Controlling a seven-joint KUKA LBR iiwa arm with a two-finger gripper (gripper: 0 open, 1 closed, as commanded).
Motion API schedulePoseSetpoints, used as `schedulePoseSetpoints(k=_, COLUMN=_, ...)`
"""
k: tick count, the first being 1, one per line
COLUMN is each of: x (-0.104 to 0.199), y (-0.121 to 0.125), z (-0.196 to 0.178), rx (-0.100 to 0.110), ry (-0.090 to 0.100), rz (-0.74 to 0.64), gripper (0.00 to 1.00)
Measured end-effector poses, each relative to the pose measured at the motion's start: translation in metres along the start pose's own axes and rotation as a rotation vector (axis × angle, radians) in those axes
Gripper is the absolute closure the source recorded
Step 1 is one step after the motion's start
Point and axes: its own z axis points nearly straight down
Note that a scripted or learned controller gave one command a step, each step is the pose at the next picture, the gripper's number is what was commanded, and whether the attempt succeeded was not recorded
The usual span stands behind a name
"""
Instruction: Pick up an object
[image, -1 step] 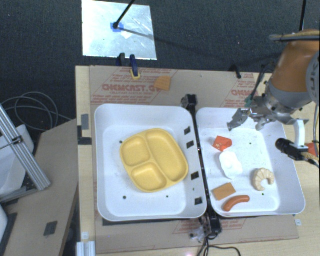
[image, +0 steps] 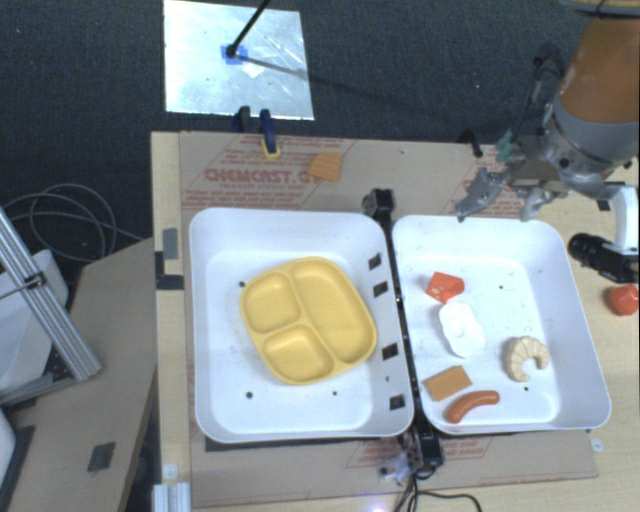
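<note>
A shiny metal sheet (image: 238, 58) lies on the dark floor at the upper left of the frame. Grey cables (image: 62, 222) coil at the left edge, above an aluminium rail (image: 45, 310). A small orange piece (image: 325, 166) rests on the desk (image: 420, 170) near upper centre.

Yellow tray (image: 308, 320), red block (image: 445, 287), tan croissant (image: 526, 356), white bins (image: 215, 300).

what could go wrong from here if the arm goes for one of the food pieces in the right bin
The white oval piece sits close to the small red block, so fingers aimed at either may nudge the other. The brown sausage lies near the right white bin's front wall, leaving little room. The two-finger gripper is above the bin's far rim.
</note>
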Motion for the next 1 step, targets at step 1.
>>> schedulePoseSetpoints(k=1, x=0.0985, y=-0.0498, z=-0.0586, rx=0.01, ry=0.002, rz=-0.001, gripper=0.0)
